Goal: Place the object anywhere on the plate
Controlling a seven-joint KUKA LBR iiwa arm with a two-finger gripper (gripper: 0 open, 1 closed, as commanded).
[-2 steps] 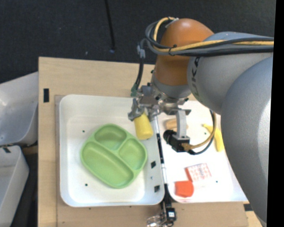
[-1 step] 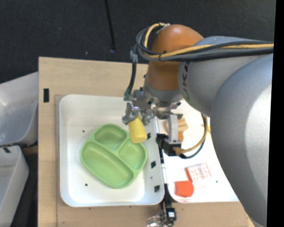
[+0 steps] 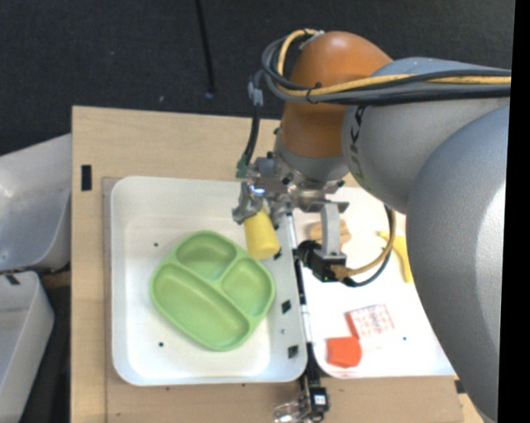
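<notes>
setting: robotics lab, manipulation test station. evidence: pale plywood worktop (image 3: 163,127) carrying two shallow white bins, left bin (image 3: 132,244) and right bin (image 3: 417,344), set side by side; large grey industrial arm (image 3: 442,170) with orange band (image 3: 327,86) and exposed cable loops (image 3: 290,49) reaching over them; small test props laid out, among them a green divided plate (image 3: 211,287) and an orange block (image 3: 344,351); dark carpeted floor (image 3: 123,42) around the station.

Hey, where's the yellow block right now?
In the camera view the yellow block is in the left bin, just below the claw, beside the upper right edge of the green plate, near the divider.
</notes>
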